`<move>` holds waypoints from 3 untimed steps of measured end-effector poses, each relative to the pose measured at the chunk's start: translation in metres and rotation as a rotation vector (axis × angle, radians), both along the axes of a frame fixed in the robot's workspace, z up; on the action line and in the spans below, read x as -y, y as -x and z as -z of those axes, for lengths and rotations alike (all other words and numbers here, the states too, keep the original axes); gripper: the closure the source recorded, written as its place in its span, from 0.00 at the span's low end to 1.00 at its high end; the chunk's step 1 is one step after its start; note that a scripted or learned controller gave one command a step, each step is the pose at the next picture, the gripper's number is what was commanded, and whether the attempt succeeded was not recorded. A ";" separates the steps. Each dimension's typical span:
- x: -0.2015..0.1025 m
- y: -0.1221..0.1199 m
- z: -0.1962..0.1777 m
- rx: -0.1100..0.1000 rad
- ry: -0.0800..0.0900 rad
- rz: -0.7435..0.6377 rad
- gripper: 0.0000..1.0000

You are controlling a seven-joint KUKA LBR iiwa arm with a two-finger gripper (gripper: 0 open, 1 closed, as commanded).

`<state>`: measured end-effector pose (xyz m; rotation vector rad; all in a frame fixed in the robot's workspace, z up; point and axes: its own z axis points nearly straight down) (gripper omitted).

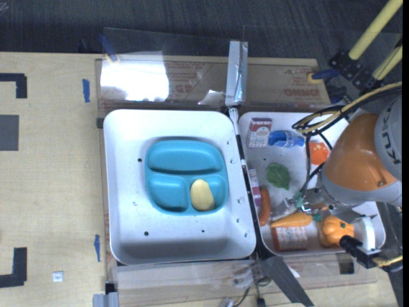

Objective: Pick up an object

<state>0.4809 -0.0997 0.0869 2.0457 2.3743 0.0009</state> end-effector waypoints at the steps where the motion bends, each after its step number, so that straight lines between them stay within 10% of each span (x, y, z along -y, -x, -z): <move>1: -0.001 -0.001 -0.009 0.002 -0.001 0.001 1.00; 2: -0.001 0.000 -0.008 -0.002 -0.002 0.001 0.00; 3: -0.003 0.000 -0.001 -0.003 -0.003 -0.083 0.00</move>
